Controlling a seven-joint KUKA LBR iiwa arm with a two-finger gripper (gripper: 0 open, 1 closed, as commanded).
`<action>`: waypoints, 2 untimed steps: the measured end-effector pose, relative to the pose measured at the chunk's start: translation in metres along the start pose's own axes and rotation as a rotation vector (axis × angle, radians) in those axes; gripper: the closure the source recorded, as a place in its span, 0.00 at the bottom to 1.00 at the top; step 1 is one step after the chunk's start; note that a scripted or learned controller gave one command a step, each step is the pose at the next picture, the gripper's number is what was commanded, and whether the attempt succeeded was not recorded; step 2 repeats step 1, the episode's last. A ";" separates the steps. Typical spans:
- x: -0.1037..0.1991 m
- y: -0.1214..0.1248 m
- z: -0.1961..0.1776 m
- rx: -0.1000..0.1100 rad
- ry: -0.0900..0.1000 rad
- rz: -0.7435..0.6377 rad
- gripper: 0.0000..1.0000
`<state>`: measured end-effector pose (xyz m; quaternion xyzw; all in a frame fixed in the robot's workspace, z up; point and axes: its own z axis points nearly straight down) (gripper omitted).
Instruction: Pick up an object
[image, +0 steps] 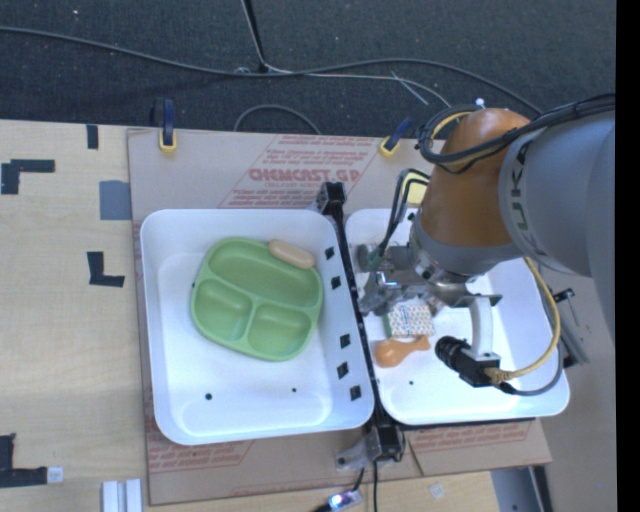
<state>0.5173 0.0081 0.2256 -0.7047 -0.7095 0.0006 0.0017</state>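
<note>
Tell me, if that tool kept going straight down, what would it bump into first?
Most likely the small patterned white packet lying in the right bin, just under the tool; the orange spoon-like piece lies beside it. Depth is hard to judge from above.

The two bins (165, 300) are white. A light green divided plate (258, 298) lies in the left one, with a pale tan piece (291, 254) at its rim. In the right bin are an orange piece (398, 350) and a white packet (411, 321) speckled with small red and green marks. The arm (480, 180) is grey with an orange band. The table (60, 330) is light wood with dark tape marks; the cardboard (290, 175) is brown with red lettering.
</note>
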 end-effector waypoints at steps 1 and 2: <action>0.061 -0.006 -0.004 -0.001 0.000 -0.002 1.00; 0.061 -0.006 -0.004 -0.001 0.000 -0.002 1.00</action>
